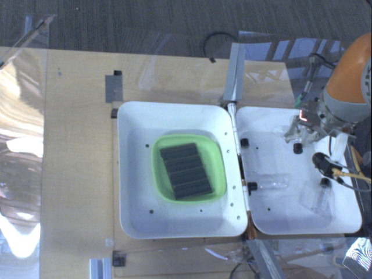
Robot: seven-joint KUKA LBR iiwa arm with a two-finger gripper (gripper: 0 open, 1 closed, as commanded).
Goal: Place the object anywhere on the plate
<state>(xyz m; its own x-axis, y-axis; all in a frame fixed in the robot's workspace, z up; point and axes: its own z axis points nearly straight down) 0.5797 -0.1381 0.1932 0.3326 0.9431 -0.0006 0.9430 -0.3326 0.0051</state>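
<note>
I see the dark ridged object [185, 171] lying on the green plate [162, 151] in the left bin [133, 121]; my claw [302, 133] hovers at three o'clock over the right bin [264, 217], grip state unclear

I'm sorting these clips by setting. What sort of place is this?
Most likely a robotics lab test bench: two white bins set side by side on a wooden table, a robot arm reaching over them, and a green plate holding a dark ridged block.
</note>
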